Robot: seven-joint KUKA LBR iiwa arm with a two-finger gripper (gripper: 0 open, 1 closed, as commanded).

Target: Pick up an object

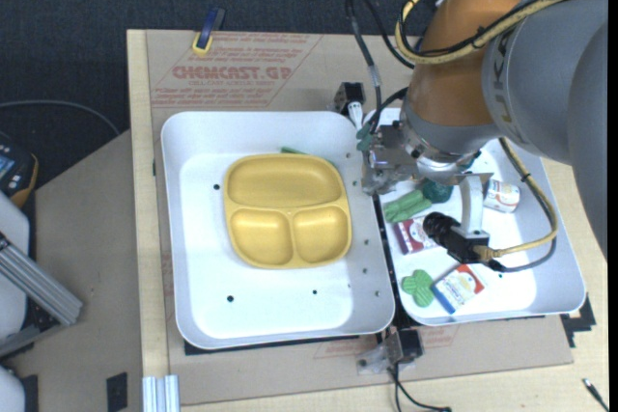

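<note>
while the grey and orange arm point(463, 63) reached over the right bin point(550, 289), its gripper point(391, 171) hung low above a green object point(404, 206) there — grip state unreadable — beside a yellow divided tray point(287, 209) in the left bin point(193, 207).

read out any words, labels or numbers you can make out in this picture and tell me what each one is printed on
"CHEMCAST G P": red print on the brown board under the bins; the last letters are uncertain.
Smaller red lines around it on the board: too blurred to read.
Print on the small packets in the right bin: too small to read.
</note>
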